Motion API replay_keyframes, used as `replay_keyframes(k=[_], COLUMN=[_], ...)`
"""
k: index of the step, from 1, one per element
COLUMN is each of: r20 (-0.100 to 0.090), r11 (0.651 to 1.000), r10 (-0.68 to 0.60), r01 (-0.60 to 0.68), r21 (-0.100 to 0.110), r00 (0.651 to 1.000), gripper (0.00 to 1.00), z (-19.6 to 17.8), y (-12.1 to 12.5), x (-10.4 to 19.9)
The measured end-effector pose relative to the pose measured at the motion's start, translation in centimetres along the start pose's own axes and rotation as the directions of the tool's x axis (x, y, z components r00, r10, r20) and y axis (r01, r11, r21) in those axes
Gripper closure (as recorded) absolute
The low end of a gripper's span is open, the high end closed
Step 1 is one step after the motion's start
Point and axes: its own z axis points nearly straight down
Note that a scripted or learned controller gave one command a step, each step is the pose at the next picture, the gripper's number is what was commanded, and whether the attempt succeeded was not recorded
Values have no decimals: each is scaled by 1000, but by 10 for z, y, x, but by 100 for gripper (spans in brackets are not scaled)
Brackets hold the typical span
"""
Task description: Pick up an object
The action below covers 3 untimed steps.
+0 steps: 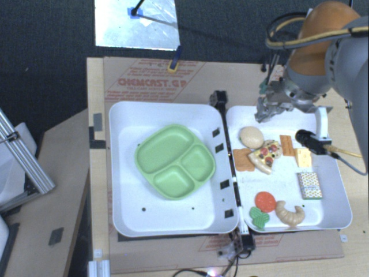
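The table carries two shallow white bins side by side. The left bin holds a green divided plate near its middle, with bare white floor all around it out to the rim. The right bin is more crowded, yet its far edge and the stretch between the two rows of food stay open.

The end effector hangs over the far left corner of the right bin, pointing down, nothing between its fingers — whether they stand wide or narrow I cannot tell, since they blur into one dark tip. Just beside it, toward the near side, lies a tan bread roll. Next to the roll sit a pizza slice, touching a cracker, then an orange strip and a yellow cheese piece. Well apart along the near rim lie a red tomato slice, a green broccoli piece, a croissant and a patterned packet.

The arm's grey and orange body is cut off at the right edge and covers the bin's far right corner
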Motion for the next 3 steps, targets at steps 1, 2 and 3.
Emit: replay_keyframes(k=[1,2,3], r20=[1,1,1], r11=[1000,1000,1000], r10=[1,7,7], r01=[-1,-7,-7], r21=[4,4,4], r00=[1000,1000,1000], gripper=[100,100,100], z=[2,11,5], y=[-9,-11,-19], x=[4,-6,-7])
